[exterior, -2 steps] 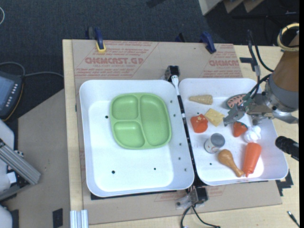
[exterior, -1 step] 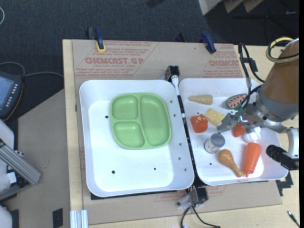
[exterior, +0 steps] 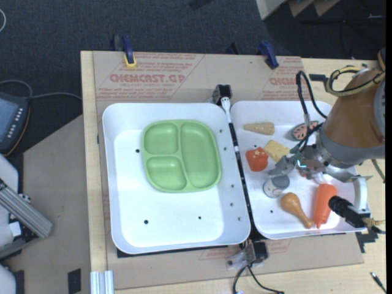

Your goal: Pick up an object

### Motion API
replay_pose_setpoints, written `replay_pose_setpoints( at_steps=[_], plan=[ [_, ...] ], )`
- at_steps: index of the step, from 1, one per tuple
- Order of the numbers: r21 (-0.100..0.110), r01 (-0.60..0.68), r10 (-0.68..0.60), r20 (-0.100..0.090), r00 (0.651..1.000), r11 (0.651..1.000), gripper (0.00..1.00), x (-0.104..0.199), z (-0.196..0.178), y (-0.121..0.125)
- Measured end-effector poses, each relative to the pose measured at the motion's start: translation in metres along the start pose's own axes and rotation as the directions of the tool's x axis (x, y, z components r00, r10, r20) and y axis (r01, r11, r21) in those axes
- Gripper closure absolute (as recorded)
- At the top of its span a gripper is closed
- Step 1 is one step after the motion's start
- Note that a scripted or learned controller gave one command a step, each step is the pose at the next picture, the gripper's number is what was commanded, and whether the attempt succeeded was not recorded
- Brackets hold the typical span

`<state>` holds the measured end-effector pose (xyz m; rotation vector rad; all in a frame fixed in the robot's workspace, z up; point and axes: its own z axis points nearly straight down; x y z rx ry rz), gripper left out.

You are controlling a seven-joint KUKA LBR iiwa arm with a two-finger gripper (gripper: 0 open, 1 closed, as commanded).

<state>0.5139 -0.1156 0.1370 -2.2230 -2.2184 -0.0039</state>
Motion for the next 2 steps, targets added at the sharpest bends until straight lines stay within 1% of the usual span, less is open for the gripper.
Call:
replay_pose_setpoints(
  at_steps=[1,2],
  plan=[
    [-0.005,0.004,-0.004,0.004,1.0,1.0,0.0,0.0,0.0166,0.0008],
    [-0.002,0.0,0.0,0.004,1.0,1.0,1.0,-0.0005,0.0095,-0.0004]
  ],
)
